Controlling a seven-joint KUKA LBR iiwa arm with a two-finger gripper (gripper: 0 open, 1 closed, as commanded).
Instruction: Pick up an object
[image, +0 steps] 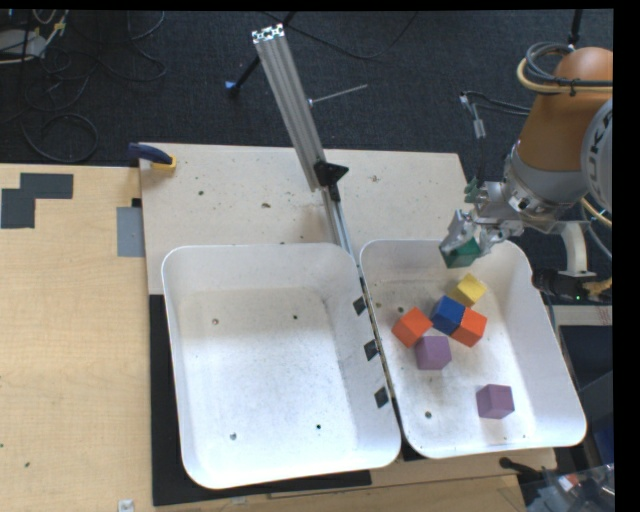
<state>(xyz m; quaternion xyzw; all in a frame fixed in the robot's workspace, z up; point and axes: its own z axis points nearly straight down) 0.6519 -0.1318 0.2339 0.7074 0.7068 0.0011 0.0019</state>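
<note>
My gripper (463, 243) hangs over the far edge of the right bin (545, 330), shut on a green block (461, 252) that shows between its fingers, lifted above the bin floor. Below it on the bin floor lie a yellow block (470, 290), a blue block (448, 314), two orange blocks (411, 327) (470, 327) and a purple block (432, 352), clustered together. Another purple block (494, 401) lies apart, nearer the front right.
The left bin (180, 330) stands beside the right one, with a divider and black clips (368, 345) between them. A slanted metal rail (300, 120) rises behind the bins. The arm's orange band (560, 130) fills the upper right.
</note>
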